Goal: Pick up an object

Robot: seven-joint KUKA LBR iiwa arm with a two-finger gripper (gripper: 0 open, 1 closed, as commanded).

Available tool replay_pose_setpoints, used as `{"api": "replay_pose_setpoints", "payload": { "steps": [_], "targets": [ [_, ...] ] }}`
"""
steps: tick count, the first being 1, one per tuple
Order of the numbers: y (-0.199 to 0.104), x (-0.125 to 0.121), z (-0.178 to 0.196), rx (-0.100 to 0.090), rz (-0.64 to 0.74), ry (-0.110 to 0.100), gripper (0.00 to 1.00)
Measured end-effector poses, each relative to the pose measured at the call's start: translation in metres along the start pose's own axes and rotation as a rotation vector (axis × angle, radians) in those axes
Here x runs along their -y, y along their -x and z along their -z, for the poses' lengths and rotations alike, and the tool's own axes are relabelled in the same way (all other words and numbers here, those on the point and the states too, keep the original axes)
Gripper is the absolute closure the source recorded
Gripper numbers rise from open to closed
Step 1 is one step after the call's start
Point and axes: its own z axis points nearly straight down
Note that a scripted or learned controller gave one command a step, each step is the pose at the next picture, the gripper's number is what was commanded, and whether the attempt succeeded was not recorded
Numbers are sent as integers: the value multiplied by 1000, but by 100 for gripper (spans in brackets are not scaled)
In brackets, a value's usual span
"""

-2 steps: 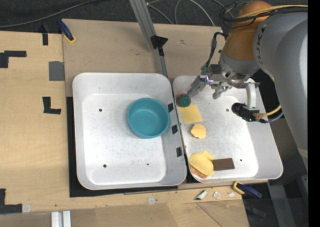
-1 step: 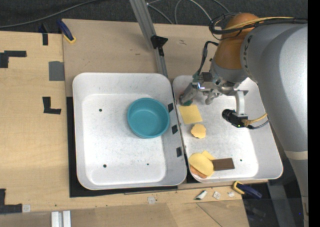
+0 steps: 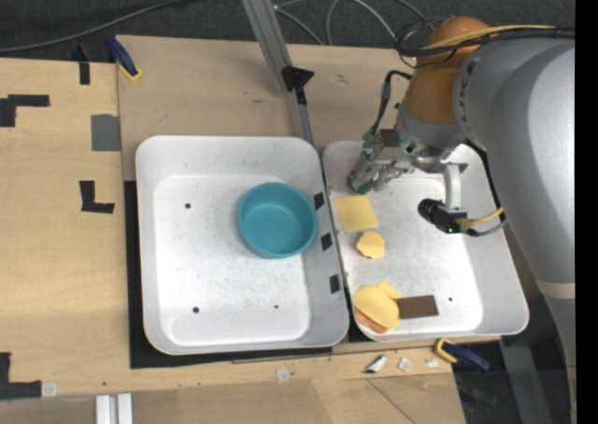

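Right bin holds a flat, slightly skewed yellow slab beside the gripper, opening unclear.

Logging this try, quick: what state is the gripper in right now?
Gripper: open or closed cannot be told from this view; it hangs over the right bin, close to the yellow square.

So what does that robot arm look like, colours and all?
The arm is bulky, smooth and rounded, in grey, with a glossy orange band above the wrist. Thin black cables loop over that band. It narrows to a small grey metal pincer.
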Motion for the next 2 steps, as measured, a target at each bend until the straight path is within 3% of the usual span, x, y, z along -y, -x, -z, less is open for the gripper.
{"api": "replay_pose_setpoints", "payload": {
  "steps": [2],
  "targets": [
    [13,-10,99,0,-3,6,100]
  ]
}}
